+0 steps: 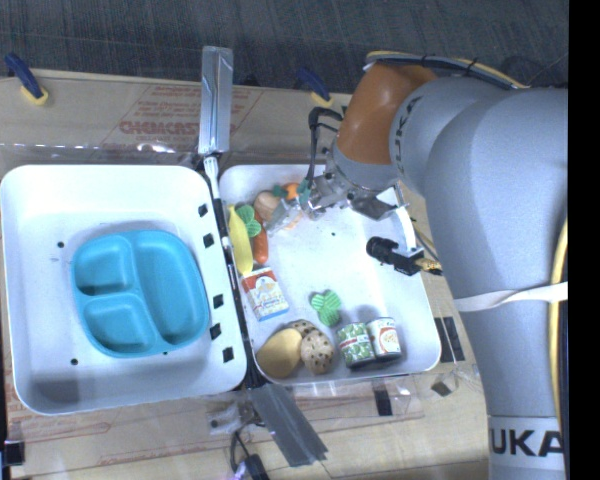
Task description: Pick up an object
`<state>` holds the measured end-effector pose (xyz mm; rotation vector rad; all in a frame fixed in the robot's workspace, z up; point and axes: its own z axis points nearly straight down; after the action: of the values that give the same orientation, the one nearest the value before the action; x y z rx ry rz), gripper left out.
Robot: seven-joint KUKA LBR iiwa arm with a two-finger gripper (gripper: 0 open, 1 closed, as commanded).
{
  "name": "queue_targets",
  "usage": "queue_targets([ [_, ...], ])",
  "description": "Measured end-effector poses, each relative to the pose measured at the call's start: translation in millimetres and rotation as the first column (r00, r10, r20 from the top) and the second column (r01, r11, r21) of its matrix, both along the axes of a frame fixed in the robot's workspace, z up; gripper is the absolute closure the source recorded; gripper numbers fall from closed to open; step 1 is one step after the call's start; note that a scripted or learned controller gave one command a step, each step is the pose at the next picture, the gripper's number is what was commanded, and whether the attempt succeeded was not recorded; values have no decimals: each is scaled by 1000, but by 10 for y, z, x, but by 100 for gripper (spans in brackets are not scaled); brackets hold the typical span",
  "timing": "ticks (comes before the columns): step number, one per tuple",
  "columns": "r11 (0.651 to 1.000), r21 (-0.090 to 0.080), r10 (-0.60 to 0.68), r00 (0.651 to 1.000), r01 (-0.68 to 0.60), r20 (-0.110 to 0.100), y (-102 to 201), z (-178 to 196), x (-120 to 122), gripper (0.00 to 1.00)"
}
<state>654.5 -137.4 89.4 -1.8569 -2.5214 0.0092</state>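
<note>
Two small printed cans (370, 342) sit nearest, beside a green ridged toy (326, 306) and a yellow plastic banana (239, 242). Farther back, my gripper (302, 200) hangs over small toys (270, 205) in the right white bin's (420, 318) far corner. Jaw state: cannot tell. Approach step; next I need a centred descent.

Two bins side by side on bench. Left bin (40, 198): divided tray (135, 293) near centre. Right bin (420, 318): banana (239, 240) along left wall, carton (265, 294) just below it, two cans (370, 342) at near edge, cookie (316, 350) and round item (280, 352) in near-left corner, small items clustered at far-left corner.
</note>
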Motion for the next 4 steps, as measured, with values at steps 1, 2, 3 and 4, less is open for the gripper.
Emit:
queue_targets([
  [1, 963, -2, -268, 963, 268, 13, -587, 38, 31, 0],
  [2, 1000, -1, -30, 1000, 30, 9, -514, 27, -1136, 0],
  [3, 1000, 0, -31, 999, 31, 10, -513, 27, -1135, 0],
  [4, 997, -1, 78, 997, -78, 12, -706, 33, -489, 0],
])
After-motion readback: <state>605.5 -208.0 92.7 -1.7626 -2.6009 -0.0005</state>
